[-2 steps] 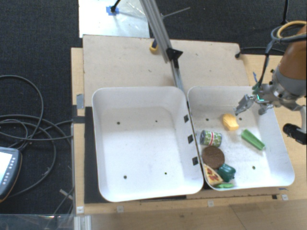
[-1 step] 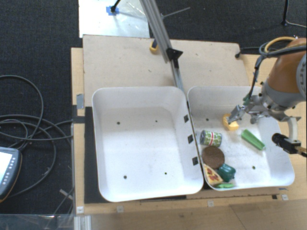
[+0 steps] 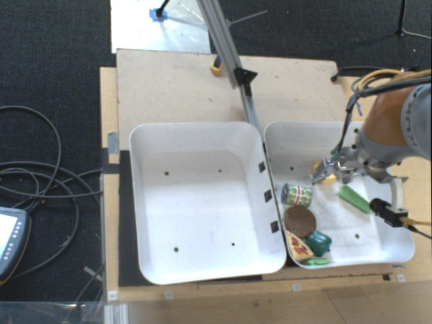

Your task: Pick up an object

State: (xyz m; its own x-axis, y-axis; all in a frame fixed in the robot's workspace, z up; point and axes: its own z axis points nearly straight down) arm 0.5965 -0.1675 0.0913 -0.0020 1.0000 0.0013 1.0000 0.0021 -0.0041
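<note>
Right bin (image 3: 297,137), gripper (image 3: 329,171) perhaps over something yellow

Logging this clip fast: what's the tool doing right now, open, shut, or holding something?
Tool: cannot be told; it sits low in the right bin by a yellow object.

**Matt board, glossy plastic**

The desk (image 3: 175,86) looks like matt, pale pressed wood board. Both white bins (image 3: 202,140) appear smooth, slightly glossy plastic. The tool (image 3: 329,171) looks like bare shiny metal. The green can (image 3: 296,194) bears a printed paper-like label.
</note>
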